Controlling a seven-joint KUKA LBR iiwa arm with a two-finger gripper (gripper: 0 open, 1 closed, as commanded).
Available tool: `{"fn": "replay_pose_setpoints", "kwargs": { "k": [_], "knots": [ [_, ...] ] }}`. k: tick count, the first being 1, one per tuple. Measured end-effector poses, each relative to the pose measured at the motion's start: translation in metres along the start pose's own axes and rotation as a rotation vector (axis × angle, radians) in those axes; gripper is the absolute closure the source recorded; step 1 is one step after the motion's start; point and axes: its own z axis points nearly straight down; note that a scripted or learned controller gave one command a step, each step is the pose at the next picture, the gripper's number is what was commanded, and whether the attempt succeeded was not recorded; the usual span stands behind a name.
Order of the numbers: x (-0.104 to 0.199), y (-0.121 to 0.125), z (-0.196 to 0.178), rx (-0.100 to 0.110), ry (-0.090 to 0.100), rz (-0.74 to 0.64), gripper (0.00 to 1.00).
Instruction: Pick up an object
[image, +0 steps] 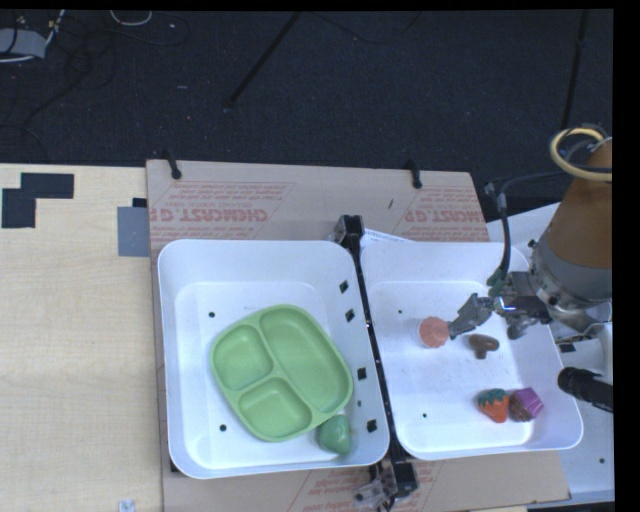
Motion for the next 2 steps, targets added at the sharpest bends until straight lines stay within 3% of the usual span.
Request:
{"fn": "replay_pose_setpoints", "kwargs": {
  "k": [1,2],
  "knots": [
    [0.000,0.002,-0.005,-0.011,-0.002,-0.001,0.00],
    [0.000,0.005,0.059,-0.003,0.000,-0.001,0.00]
  ]
}}
